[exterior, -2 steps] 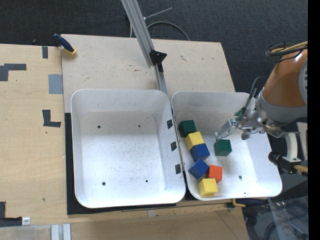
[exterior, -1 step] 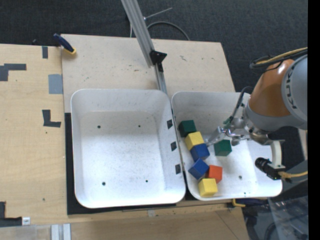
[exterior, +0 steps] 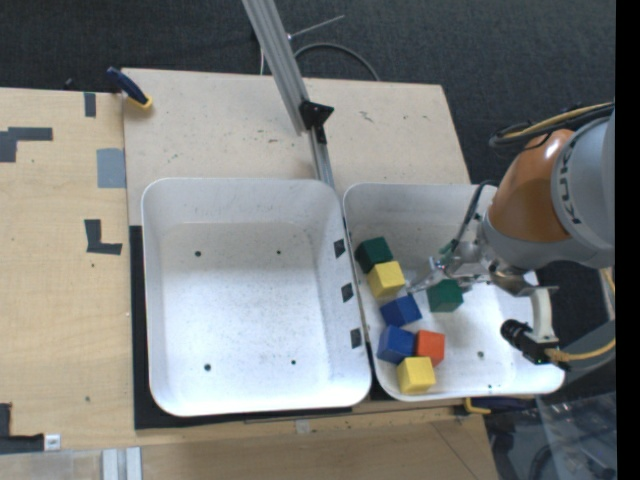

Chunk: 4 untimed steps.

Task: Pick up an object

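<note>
The grey metal gripper (exterior: 447, 271) sits low in the right shallow white plastic bin (exterior: 410, 200), right against a dark green cube (exterior: 445, 296) just at its 6 o'clock; whether it has the cube in hand or stands apart cannot be told from this slant. At the gripper's 9 o'clock lies a cluster of matte, foam-looking blocks: another green cube (exterior: 373, 252), a yellow cube (exterior: 387, 278), two blue cubes (exterior: 401, 310) (exterior: 395, 343), a small orange cube (exterior: 430, 345) and a second yellow cube (exterior: 416, 374) (all sharp-edged). The left white bin (exterior: 240, 196) has a speckled floor. Both rest on the pale wooden worktop (exterior: 220, 118).
</note>
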Available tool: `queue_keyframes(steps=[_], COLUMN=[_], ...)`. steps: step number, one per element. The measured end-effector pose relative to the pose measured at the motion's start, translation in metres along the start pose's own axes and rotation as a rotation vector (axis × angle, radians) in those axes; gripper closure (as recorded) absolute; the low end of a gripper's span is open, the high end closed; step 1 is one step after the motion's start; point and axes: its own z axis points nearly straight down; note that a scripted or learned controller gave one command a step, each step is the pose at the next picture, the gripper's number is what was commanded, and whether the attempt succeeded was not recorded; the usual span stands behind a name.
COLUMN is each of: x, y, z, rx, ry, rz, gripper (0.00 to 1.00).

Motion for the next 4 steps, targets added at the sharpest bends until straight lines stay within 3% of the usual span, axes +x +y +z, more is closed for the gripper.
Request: queue_keyframes(steps=[1, 3, 4], x=[0.001, -0.009, 0.044], y=[-0.002, -0.002, 0.012], z=[-0.007, -0.113, -0.119], rx=[0.006, 0.005, 0.01], ry=[0.003, 0.003, 0.007], rz=[0.0, -0.001, -0.006], gripper=[1.0, 1.0, 1.0])
